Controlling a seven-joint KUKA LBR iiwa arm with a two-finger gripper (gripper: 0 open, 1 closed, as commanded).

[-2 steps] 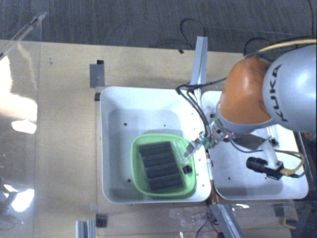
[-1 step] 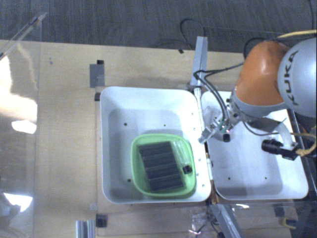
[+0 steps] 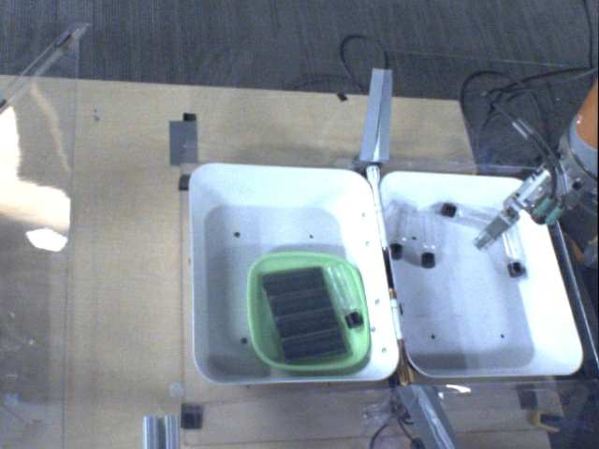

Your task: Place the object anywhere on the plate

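Gleaming metallic end effector (image 3: 490, 235), finger state unclear, over smooth right bin (image 3: 552, 344); ribbed dark insert in rounded green plate (image 3: 265, 344).

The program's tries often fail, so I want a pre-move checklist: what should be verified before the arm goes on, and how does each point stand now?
1. Green plate sits flat in the left bin: ok.
2. Gripper is over the right bin: ok.
3. Something between its fingers: cannot tell.
4. Small dark objects lie in the right bin within reach: ok.
5. Object already on the plate: a small dark piece rests on it, ok.
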